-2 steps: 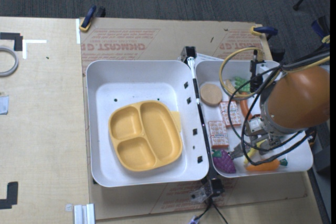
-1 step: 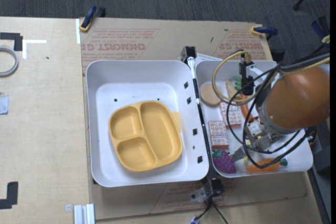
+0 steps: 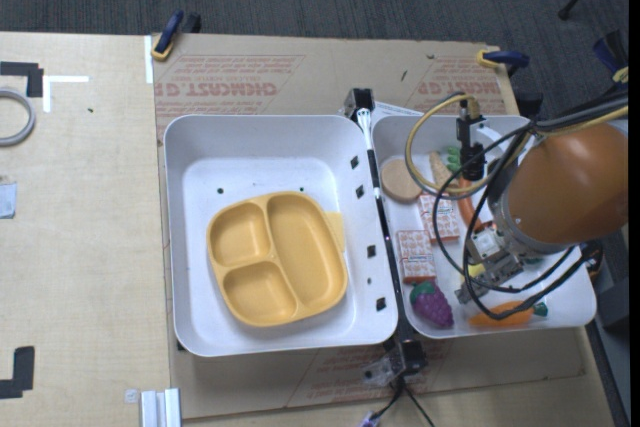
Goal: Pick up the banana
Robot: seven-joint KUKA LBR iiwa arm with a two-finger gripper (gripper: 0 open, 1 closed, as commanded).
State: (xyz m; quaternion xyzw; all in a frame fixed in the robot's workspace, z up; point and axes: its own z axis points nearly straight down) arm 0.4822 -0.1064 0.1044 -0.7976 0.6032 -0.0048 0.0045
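Two shallow white bins side by side on a cardboard sheet [image 3: 250, 80] on the desk [image 3: 80, 245]. In the left bin [image 3: 190, 245], a yellow three-compartment plate [image 3: 277, 258], lying flat and turned slightly off square.

Possibly the banana [image 3: 343, 233]: a pale yellow strip tight against the plate's right rim, mostly hidden, too little on show to be sure. Lies in the left bin, near the wall shared with the right bin.

Over the right bin [image 3: 395, 130], the grey arm with its orange band [image 3: 575, 180], reaching in from the right and covering much of that bin. Below the band, the wrist end [image 3: 495, 260], wrapped in black and yellow cables that loop across the bin's middle. Grasping part buried under wrist and cables; whether open or closed, and whether anything is held: cannot tell.

Relative to that wrist end, the pale yellow strip sits well apart to the left, across the walls between the two bins, at roughly the same height in the view.

Around the arm in the right bin:
- a round tan disc [image 3: 400, 180] near the upper left corner
- two small red-and-white boxes, one [image 3: 415, 255] by the left wall and one [image 3: 440, 215] just above and to its right
- a bunch of purple grapes [image 3: 432, 305] in the lower left corner
- an orange carrot [image 3: 505, 317] along the lower wall, partly under cables
- something green [image 3: 455, 158] near the top, half hidden

Blue clamps [image 3: 170, 30] at the cardboard's upper corners.
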